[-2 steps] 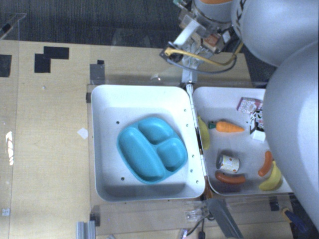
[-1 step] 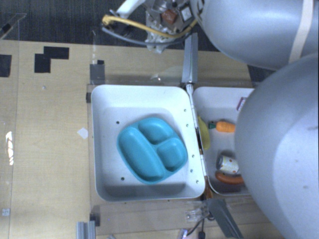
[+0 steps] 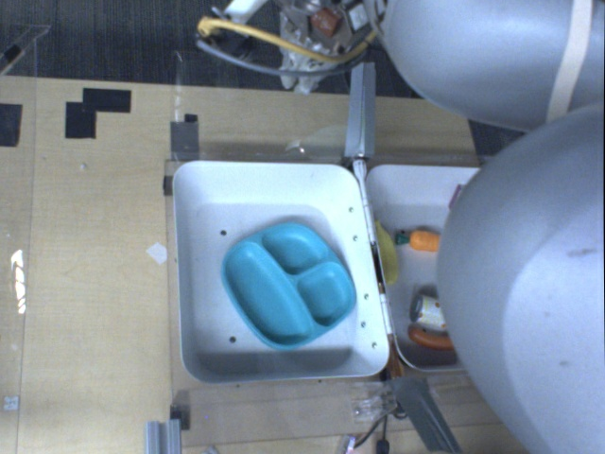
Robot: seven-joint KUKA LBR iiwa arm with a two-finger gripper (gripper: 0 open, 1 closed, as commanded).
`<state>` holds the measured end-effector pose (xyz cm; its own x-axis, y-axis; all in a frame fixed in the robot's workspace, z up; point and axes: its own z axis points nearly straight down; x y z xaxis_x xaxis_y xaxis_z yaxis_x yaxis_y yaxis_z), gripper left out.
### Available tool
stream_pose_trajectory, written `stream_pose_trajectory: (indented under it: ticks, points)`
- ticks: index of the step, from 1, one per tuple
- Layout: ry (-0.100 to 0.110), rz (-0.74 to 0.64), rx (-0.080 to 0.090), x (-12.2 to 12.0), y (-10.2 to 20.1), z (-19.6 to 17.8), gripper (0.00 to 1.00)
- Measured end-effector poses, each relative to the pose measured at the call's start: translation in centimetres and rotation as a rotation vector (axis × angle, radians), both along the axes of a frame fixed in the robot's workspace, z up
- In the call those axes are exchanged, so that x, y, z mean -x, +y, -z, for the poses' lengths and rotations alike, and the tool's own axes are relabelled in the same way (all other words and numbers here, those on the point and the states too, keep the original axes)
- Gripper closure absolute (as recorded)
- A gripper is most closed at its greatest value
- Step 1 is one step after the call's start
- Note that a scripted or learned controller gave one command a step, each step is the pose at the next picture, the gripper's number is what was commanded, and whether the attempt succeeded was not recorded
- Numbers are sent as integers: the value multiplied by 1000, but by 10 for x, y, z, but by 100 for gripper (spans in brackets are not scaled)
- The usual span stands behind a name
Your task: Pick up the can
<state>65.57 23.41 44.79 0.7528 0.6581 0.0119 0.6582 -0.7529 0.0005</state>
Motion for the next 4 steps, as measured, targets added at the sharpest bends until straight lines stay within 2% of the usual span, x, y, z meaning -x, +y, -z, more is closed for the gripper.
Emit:
stream_pose_trajectory:
  ticks: [1, 2, 3, 4]
  points:
    - [7, -127, 8, 6, 1, 13, 100]
    - [3, -135, 7, 6, 3, 2, 100]
    - [10, -53, 6, -3, 1, 120, 100]
    - [6, 191, 3, -1, -34, 12, 100]
